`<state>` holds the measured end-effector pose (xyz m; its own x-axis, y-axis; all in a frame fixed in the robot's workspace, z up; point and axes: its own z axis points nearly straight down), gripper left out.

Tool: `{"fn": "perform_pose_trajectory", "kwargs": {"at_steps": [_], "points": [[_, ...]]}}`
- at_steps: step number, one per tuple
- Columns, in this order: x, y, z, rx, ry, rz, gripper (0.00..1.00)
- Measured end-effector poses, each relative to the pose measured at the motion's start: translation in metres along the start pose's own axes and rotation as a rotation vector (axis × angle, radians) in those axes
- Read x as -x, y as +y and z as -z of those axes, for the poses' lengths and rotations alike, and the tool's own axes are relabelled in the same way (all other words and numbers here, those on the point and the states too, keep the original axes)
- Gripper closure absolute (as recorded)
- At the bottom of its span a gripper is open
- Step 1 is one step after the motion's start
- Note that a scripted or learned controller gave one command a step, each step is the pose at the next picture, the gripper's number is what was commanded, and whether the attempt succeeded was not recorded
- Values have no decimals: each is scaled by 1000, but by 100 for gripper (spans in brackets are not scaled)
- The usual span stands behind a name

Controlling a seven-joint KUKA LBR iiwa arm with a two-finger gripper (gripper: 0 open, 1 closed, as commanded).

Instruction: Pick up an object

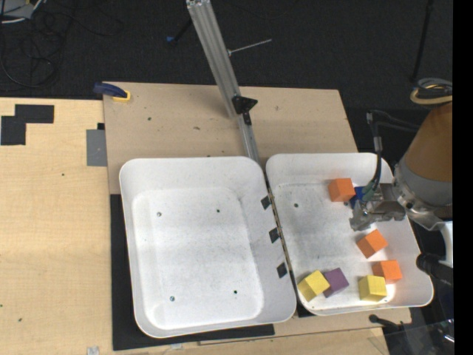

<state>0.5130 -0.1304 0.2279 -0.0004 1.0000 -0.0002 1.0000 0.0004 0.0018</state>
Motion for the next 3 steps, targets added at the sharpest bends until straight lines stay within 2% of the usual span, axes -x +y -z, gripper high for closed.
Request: {"fn": "perform_pose_trajectory", "kwargs": {"at_steps": [1, 3], "points": [[-56, -1, 10, -3, 3, 4, 100], [-159, -12, -3, -7, 3, 4, 100]]}}
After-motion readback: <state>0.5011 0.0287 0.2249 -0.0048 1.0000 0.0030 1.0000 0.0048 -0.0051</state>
